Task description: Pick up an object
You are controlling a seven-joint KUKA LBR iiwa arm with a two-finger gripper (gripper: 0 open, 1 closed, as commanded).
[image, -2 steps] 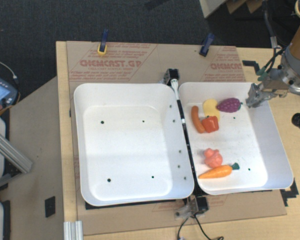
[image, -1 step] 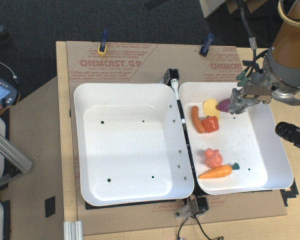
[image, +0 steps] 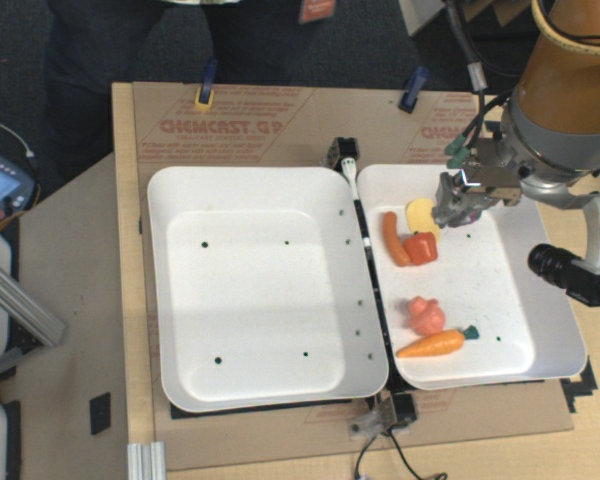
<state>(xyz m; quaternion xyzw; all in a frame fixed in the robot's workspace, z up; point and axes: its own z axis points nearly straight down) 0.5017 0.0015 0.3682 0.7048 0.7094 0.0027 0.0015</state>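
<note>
The end effector (image: 455, 213) hangs over the far part of the right bin (image: 540, 353), just beside a yellow toy piece (image: 420, 213) and above a red block (image: 423, 248); whether its fingers are apart or together I cannot tell, since dark wrist hardware covers them from this slanted angle, and nothing can be seen held between them. The grey arm with its orange band (image: 575, 8) comes in from the right edge of the tabletop (image: 130, 268). In the right bin, an orange sausage-shaped piece (image: 393, 240) lies near the bin's left wall, touching the red block on its right. The yellow piece sits just beyond the red block, toward the bin's far edge. Nearer the front edge, a pink lumpy toy (image: 427, 314) lies just behind a toy carrot (image: 435, 344) with a green top, the carrot's tip pointing toward the left wall. The left bin (image: 170, 198) sits alongside, its right wall touching the right bin's left wall.
</note>
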